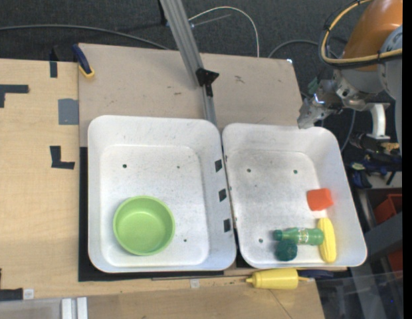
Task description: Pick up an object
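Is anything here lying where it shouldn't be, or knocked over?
One thing: a yellow bottle lies on its side on the bench, outside the right bin, just past its near edge. Inside that bin the green bottle also lies flat. The green bowl sits upright in the left bin.

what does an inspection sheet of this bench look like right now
surface: two shallow white bins side by side, left bin and right bin, speckled with dark marks, on a tan board.
job's things: round green plastic bowl in the left bin; orange block, yellow banana-shaped toy and green bottle lying on its side in the right bin.
clutter: yellow bottle on the bench edge below the right bin.
grippers: gripper above the right bin's far right corner, nothing seen in it.
cables: white cable looping behind the board.
surroundings: grey metal pole, dark floor.
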Robot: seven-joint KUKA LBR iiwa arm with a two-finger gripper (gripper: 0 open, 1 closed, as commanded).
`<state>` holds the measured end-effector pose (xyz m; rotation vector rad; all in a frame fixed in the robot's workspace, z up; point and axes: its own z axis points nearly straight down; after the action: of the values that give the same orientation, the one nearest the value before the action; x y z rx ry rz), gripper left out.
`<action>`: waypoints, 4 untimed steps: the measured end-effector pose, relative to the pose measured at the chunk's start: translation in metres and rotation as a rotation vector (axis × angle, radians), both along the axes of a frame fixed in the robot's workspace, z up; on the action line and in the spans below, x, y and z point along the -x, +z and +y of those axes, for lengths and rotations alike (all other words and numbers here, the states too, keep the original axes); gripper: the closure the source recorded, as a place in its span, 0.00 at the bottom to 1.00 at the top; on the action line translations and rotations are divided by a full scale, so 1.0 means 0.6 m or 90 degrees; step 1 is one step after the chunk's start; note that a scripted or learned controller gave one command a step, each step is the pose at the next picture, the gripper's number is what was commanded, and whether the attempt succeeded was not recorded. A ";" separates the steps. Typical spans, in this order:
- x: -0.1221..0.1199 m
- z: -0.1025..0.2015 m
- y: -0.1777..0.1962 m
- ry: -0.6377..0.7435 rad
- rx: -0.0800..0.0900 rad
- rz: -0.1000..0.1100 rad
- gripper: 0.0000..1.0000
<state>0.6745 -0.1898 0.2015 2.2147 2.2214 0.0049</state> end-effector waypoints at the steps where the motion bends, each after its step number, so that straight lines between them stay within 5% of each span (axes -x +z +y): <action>1: -0.002 0.001 0.086 -0.001 0.000 0.000 1.00; 4: 0.098 0.246 0.085 0.001 -0.001 0.006 1.00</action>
<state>0.6159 -0.0421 0.2528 2.2189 2.2290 -0.0033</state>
